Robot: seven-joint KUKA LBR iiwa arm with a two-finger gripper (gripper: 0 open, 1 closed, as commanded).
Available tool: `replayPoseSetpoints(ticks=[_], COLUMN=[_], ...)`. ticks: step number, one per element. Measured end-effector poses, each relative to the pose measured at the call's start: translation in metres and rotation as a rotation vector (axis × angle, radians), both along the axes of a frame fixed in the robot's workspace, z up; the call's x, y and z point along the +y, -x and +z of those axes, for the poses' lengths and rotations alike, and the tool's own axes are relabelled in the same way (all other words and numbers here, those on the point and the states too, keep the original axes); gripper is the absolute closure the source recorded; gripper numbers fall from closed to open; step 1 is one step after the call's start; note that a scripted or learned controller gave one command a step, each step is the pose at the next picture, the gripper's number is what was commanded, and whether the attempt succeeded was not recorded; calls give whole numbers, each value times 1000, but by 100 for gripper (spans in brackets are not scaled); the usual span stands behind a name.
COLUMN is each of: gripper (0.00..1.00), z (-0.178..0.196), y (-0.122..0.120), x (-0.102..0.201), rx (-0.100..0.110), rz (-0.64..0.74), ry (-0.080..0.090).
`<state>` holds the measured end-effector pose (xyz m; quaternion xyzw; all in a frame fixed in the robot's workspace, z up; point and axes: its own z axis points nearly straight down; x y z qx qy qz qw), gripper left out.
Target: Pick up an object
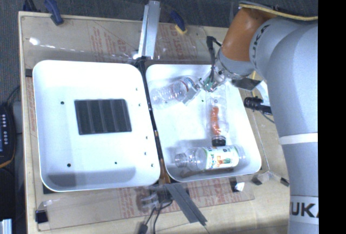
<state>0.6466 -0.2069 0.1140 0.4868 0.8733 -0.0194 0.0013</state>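
The right bin (246, 119) holds three bottles. A crumpled clear bottle (172, 91) lies at its far left. A slim clear bottle with orange contents and a black cap (216, 119) lies lengthwise near the right wall. A clear bottle with a green and white label (212, 158) lies along the near wall. My gripper (207, 84) is low in the bin's far part, just right of the crumpled bottle's end and above the top of the orange bottle. The orange band and grey arm (281, 65) hide the wrist above it.
The left bin (54, 162) has a dark ribbed rectangle (102, 117) on its floor. A metal bar (148, 30) rises behind the gap between the bins. Blue clamps (53, 11) grip the bench's far edge. Cables and a bracket (162, 198) lie at the near edge.
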Motion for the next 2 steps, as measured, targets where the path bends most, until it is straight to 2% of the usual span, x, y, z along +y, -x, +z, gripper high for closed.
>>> replayPoseSetpoints(ticks=[1, 2], gripper=[0, 0], z=[73, -21], y=[-11, 62], x=[-3, -2], rx=[-17, -14], rz=[161, 160], ry=[-34, -36])
